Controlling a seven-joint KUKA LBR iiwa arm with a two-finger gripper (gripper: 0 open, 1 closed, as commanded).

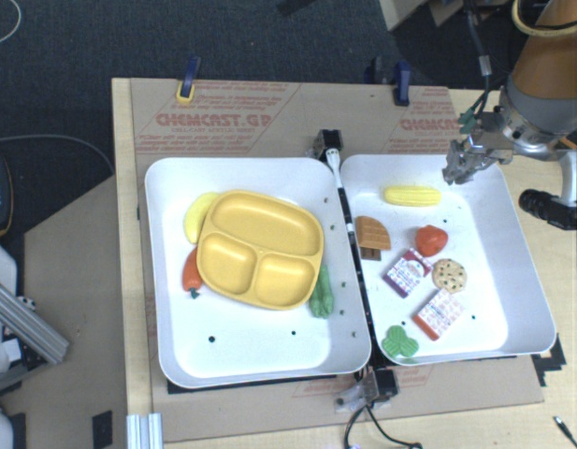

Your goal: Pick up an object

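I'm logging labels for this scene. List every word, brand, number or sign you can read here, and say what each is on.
"CHEMCAST GP": red print on the brown board under the bins, behind the left bin.
The same red print behind the right bin is cut short and blurred; not readable in full.
Print on the two small red-and-white packets: too small to read.

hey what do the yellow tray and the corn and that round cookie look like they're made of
Tray: probably moulded plastic, one even yellow, smooth rounded compartment edges with a soft sheen.
Corn: likely plastic toy food, uniform pale yellow; its surface detail is too small to tell.
Cookie: looks like a plastic or rubber toy, matte tan with dark specks; the material stays uncertain.
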